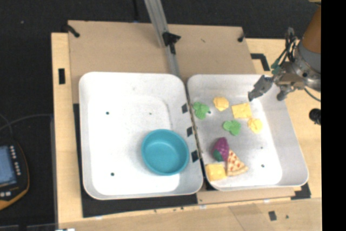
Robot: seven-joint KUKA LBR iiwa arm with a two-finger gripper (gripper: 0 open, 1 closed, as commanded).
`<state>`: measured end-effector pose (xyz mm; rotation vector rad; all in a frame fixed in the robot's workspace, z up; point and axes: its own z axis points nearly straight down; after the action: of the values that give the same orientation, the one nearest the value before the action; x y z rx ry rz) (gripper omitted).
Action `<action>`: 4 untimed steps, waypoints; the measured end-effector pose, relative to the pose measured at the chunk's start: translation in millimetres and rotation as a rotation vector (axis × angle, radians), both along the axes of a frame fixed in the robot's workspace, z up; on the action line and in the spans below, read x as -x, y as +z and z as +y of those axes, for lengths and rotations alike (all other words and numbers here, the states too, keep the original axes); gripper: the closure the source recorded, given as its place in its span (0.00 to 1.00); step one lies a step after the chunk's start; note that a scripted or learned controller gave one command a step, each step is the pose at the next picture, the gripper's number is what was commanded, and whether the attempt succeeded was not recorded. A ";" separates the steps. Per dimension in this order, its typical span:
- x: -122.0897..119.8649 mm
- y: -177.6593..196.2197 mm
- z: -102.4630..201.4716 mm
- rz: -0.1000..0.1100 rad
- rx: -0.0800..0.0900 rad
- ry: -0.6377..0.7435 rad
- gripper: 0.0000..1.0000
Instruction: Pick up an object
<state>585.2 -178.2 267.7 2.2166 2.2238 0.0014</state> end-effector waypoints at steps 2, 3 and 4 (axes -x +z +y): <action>5.4 -50.8 7.4 0.001 0.001 -0.003 0.00; 2.2 -106.3 -1.5 0.001 0.001 -0.004 0.00; -5.1 -162.4 -3.4 -0.002 0.002 -0.006 0.00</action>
<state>590.3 -181.5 105.3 2.2217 2.2156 0.0015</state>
